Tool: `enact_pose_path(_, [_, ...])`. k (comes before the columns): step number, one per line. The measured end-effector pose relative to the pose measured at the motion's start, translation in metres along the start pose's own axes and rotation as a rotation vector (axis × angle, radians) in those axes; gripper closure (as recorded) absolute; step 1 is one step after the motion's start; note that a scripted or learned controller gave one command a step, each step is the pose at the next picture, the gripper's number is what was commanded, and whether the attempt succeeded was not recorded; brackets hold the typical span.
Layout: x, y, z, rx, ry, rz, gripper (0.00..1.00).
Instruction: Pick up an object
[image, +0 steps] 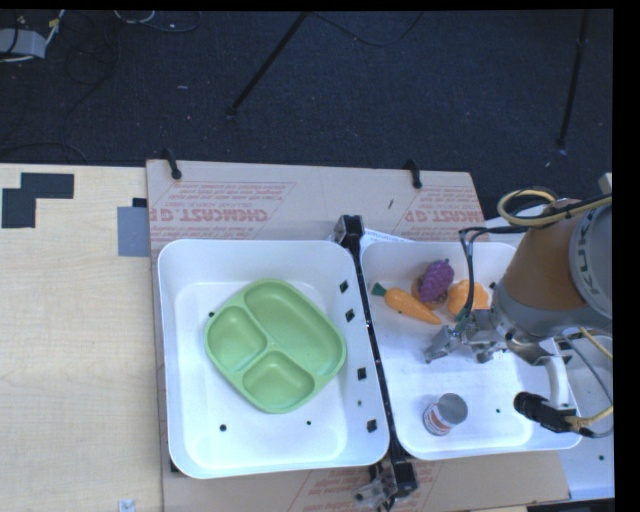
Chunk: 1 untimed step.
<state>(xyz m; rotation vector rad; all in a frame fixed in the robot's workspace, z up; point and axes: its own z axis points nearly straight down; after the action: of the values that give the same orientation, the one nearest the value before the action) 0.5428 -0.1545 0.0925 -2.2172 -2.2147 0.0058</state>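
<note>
In the right bin (500, 425) an orange carrot (412, 305) lies near the back left. A purple bunch of grapes (435, 281) sits just behind it, with an orange round item (468, 296) to its right, partly hidden by the arm. A small can (444, 413) with a grey lid stands near the front. My gripper (452, 345) hangs low over the bin's middle, just in front of the carrot and the orange item. I see nothing held in it.
The left bin (190, 420) holds a green divided plate (275, 344). A black divider (365, 350) runs between the bins. The arm's orange-brown wrist (545, 270) and cables cover the right bin's far right side.
</note>
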Motion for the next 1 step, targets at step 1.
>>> enact_pose_path(1, [-0.0016,0.0001,-0.0132,-0.002,-0.001,0.005,1.00])
